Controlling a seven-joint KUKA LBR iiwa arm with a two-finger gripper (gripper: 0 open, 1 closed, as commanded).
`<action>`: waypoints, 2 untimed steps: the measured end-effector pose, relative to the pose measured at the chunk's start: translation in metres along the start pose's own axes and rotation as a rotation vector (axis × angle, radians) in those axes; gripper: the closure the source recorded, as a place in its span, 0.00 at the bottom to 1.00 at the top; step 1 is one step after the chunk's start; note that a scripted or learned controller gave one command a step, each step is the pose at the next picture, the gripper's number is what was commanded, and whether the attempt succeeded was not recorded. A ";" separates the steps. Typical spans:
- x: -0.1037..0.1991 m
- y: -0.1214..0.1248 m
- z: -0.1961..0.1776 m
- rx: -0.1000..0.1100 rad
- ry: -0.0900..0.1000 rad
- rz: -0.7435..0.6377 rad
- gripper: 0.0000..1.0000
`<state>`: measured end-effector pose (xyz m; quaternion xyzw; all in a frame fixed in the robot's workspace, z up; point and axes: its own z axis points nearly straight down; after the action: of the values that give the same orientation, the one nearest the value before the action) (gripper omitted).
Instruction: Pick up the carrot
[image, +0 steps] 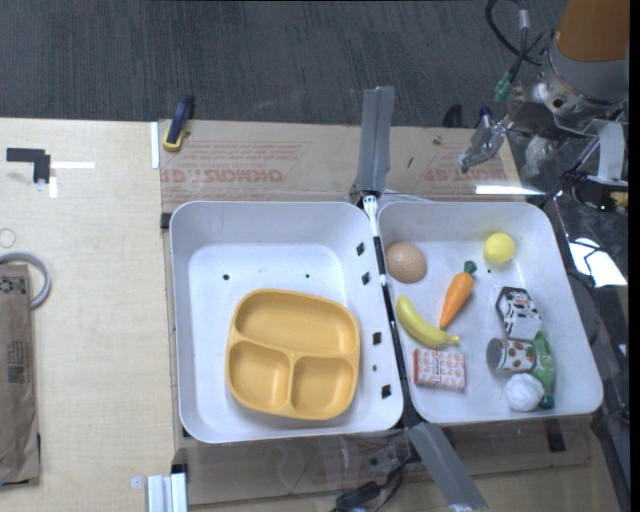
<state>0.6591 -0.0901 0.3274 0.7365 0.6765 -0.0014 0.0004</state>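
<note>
The carrot (457, 296) lay tilted in the right bin (560, 300), between the banana (424, 323) and the lemon (499, 247), while the claw (480, 148) hung beyond the far rim, gripping nothing, its opening too blurred to judge.

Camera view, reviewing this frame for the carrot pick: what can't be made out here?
- Tool: small and dark against the cardboard, so its finger state is unreadable.
- Arm: cut off by the top and right edges.
- Small packages right of the carrot: print too small to read.
- White ball: partly covers a green item, which stays unidentifiable.
</note>
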 end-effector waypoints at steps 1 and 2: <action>-0.030 -0.034 0.118 0.002 0.001 0.080 0.00; -0.053 -0.054 0.236 0.001 0.002 0.179 0.00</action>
<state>0.6008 -0.1387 0.0913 0.7941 0.6078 -0.0008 -0.0005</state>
